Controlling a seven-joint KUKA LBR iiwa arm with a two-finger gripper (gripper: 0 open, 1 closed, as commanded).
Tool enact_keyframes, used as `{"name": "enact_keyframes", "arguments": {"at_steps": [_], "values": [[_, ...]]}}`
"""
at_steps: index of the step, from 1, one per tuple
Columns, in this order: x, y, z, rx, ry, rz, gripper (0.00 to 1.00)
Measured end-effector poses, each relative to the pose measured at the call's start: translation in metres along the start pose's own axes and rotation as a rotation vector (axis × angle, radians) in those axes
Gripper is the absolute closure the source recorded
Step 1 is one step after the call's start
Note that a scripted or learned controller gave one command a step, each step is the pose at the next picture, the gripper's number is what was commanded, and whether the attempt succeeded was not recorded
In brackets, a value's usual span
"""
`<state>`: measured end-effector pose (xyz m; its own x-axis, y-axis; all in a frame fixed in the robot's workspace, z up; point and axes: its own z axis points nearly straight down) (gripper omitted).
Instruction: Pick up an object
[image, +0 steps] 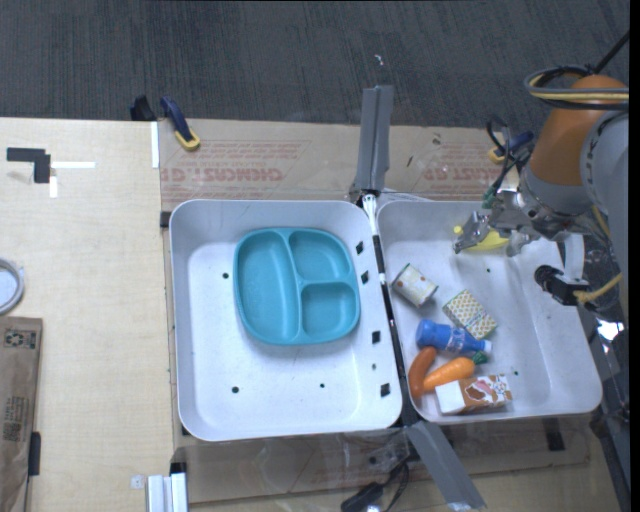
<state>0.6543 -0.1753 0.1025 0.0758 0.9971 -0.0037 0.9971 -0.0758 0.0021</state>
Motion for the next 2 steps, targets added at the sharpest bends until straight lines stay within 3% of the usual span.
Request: {"name": "enact_keyframes", "arguments": {"at_steps": [1, 2], "values": [[-0.001, 0.001, -0.010, -0.002, -0.001, -0.001, 1.00], [0.041, -0.019, -0.141, 0.002, 0.002, 0.001, 1.00]]}}
